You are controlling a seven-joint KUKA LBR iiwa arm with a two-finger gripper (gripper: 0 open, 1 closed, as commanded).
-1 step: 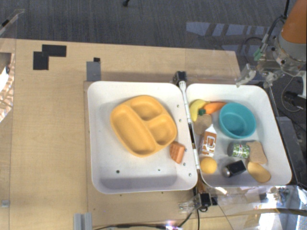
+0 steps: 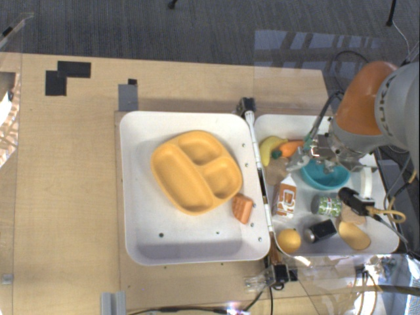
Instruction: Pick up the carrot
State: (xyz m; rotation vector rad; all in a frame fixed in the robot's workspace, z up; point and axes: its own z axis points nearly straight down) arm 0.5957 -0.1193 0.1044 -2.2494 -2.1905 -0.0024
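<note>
The gripper point(image 2: 314, 152) is hovering over the right bin point(image 2: 387, 241); finger state cannot be determined. The carrot point(image 2: 289, 149) is lying just left of it, beside the banana point(image 2: 270, 147).

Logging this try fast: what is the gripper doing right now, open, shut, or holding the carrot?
Gripper: cannot be told; it hangs over the right bin beside the carrot, which lies in the bin.
</note>
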